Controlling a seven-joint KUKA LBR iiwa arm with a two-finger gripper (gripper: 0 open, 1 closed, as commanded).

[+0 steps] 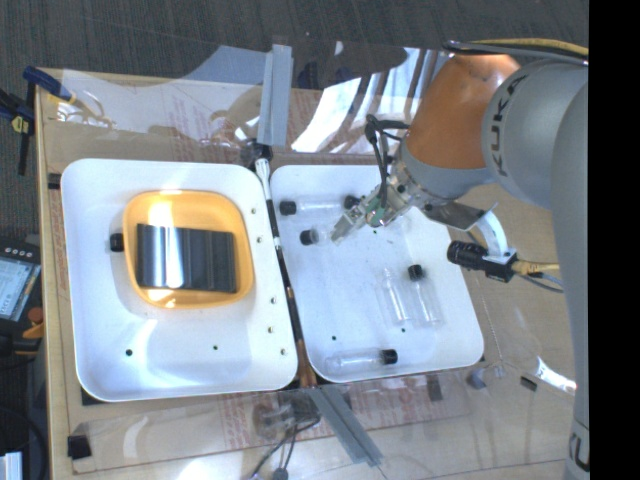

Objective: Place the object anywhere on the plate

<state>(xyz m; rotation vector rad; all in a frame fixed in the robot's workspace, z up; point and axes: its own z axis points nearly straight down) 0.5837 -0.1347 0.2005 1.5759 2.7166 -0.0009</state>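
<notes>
Two white bins sit mid-frame on a wooden bench above dark carpet; the gripper's grip is unreadable.

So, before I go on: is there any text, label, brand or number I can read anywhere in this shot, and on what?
Nothing legible in the camera view.
Device screen at the left edge: lit display, content too small to read.
Bench top behind the bins: faint reddish markings, too blurred to read.
Arm, yellow plate, clear vials: no visible lettering.
</notes>
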